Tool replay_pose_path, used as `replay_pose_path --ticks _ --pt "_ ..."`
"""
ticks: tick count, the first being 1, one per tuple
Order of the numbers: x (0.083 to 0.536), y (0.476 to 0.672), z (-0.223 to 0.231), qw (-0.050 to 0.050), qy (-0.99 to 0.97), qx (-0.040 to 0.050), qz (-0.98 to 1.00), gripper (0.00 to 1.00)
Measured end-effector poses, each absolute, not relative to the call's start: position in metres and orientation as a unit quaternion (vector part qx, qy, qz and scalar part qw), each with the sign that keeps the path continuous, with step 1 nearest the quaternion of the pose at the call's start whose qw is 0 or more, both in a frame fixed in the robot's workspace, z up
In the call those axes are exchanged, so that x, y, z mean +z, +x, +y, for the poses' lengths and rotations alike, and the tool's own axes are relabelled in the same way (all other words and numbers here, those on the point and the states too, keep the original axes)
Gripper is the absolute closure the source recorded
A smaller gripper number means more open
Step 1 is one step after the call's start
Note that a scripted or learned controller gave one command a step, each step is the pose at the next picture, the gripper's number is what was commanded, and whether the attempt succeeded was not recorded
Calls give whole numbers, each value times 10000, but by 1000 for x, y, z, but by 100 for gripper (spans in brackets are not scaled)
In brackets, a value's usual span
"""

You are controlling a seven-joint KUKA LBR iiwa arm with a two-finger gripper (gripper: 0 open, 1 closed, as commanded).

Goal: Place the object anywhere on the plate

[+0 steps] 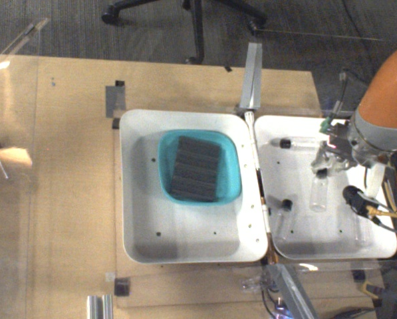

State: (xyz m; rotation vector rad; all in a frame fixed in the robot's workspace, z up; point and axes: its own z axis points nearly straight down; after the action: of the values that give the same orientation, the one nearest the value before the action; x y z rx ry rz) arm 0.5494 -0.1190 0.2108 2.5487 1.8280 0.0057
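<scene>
- Grey carpet lies beyond the wooden bench (58, 198), with a black office-chair base (191, 12) standing past the bench's far edge.
- Two shallow white bins sit side by side on the bench.
- Left bin (138, 238) holds a teal plate (233, 171); a dark ribbed block (197, 169) lies flat on the plate, near its middle.
- Right bin (298, 241), touching the left bin's edge, has the gripper (323, 163) above its floor.
- Whether the gripper is open or closed cannot be told.
</scene>
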Motion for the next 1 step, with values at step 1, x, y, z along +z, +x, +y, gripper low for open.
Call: replay_pose_path --ticks 1 --pt "211 549 -119 26 8127 19 5827 0"
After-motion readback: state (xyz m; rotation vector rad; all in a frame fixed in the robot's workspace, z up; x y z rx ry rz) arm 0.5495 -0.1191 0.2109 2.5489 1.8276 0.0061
